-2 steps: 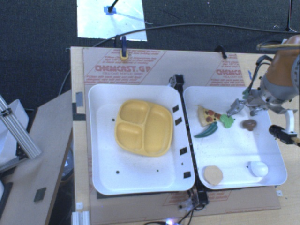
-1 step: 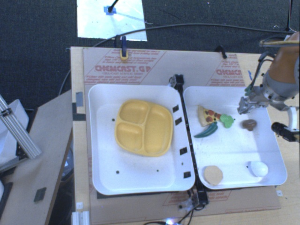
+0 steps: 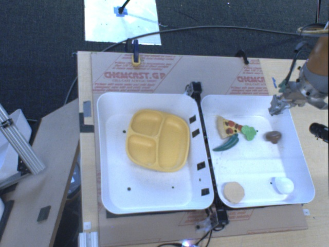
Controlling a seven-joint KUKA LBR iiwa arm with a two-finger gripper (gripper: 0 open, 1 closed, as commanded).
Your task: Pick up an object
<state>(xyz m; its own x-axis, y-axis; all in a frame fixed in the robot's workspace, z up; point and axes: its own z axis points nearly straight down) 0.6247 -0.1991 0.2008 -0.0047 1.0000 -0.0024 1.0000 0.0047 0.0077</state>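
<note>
The grey two-finger gripper (image 3: 276,108), its opening too small to judge, hung over the far right corner of the right white bin (image 3: 297,175), with the small brown rounded lump (image 3: 273,136) lying just nearer-side of it.

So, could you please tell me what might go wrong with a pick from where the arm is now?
1. The pizza slice, green pepper and green piece lie bunched together, so a grasp there may nudge or catch a neighbour.
2. The white egg sits near the right bin's corner wall, leaving little room.
3. The end effector hovers at the far rim, beside the small brown piece, which might roll away.
</note>
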